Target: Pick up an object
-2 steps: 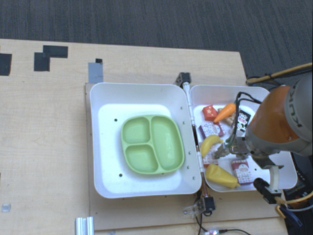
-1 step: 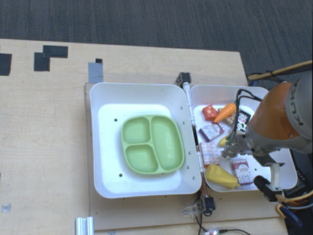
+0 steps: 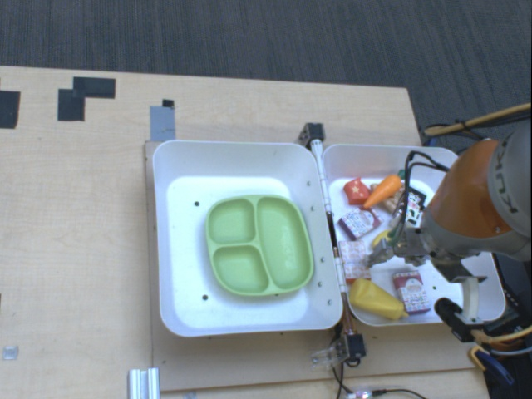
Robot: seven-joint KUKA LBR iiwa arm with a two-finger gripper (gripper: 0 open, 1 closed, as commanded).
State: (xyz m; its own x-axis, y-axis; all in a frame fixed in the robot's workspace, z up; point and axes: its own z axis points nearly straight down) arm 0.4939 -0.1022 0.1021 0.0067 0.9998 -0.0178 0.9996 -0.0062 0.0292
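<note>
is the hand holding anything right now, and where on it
Cannot be told: the hand sits low in the right white bin among small items, its grip hidden by the grey and orange arm.

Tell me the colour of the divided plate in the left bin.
Light green; the plate shows plainly in the camera view.

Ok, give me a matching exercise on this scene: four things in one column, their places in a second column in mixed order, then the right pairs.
Things:
1. green divided plate
2. orange carrot
3. yellow item
4. gripper

Places:
A. near front corner of the right bin, by the divider
B. middle of the left bin
C. over the middle of the right bin, above the clutter
D. far part of the right bin, beside a red item

Pairs: 1-B, 2-D, 3-A, 4-C
</note>
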